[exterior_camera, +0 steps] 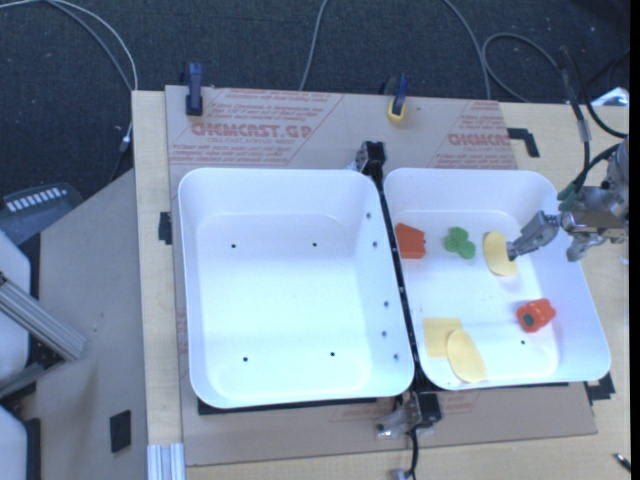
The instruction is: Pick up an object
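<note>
1. The pincer [556, 236] hangs over the right bin [500, 183] near its right wall, one grey finger slanting down-left and the other reaching down-right, so the two stand spread apart with nothing between them.
2. The yellow oval piece [497, 252] lies just left of and below the pincer, its long axis running roughly up and down the view with a slight lean; the tip of the left finger [528, 238] meets or overlaps its upper right edge, and contact cannot be confirmed.
3. The green toy [459, 242] sits further left of the pincer, just beside the yellow oval piece.
4. The orange block [410, 240] is further left again, near the bin's left wall.
5. The red-orange pepper toy [535, 314] rests below the pincer, apart from it.
6. The yellow square piece [440, 334] and the yellow disc [464, 356] lie well below and left of the pincer, touching or overlapping.
7. The left bin [200, 268] stands far left of the pincer.
</note>
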Controlling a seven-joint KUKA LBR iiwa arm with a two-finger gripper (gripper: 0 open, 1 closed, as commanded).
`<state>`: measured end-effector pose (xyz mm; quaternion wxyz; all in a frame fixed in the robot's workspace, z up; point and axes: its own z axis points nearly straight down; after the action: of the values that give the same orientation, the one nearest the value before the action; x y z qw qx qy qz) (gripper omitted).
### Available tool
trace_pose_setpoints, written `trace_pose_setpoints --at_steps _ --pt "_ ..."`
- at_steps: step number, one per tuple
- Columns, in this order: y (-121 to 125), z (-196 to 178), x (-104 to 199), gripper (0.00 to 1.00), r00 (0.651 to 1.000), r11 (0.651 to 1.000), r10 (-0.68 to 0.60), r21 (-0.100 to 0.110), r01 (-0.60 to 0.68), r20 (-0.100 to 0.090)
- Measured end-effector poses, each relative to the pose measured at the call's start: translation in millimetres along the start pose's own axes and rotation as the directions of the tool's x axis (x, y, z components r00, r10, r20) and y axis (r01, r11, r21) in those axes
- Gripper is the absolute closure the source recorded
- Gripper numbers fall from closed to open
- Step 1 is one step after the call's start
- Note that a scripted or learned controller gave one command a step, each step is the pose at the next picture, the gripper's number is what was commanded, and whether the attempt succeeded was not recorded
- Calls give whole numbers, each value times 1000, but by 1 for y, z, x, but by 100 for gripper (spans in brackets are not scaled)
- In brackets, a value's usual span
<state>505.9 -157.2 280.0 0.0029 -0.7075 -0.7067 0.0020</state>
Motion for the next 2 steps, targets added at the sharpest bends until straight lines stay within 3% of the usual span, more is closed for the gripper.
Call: trace_pose_setpoints --at_steps 1,2 --pt "1 -2 0 0 1000 1000 -1 -3 1 1" --pt "7 59 4 0 1000 1000 -1 1 1 0"
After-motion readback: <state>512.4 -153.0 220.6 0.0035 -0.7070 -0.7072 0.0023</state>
